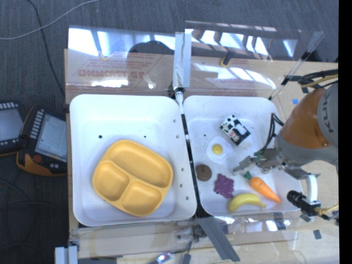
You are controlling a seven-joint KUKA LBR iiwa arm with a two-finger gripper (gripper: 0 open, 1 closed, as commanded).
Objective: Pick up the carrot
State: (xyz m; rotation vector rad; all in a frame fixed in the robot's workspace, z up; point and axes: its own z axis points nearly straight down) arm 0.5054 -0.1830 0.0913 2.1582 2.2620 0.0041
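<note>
Claw [248, 166] low over right bin [264, 108], just beside carrot [264, 189]

Both white bins [126, 106] look like smooth, slightly glossy moulded plastic, and the yellow divided plate [132, 176] in the left one has a softer satin plastic sheen. The carrot [264, 188], banana [246, 202], purple grapes [223, 185], fried egg [218, 149], brown cookie [203, 172] and black-and-white cow-patterned block [235, 130] all appear as smooth toy plastic, the grapes bumpy. The gripper [254, 164] looks like dull grey metal, the arm's orange band [308, 122] is smooth and semi-gloss, clear glossy panels [231, 59] stand behind the bins, and the floor [33, 48] is matt grey carpet.
</note>
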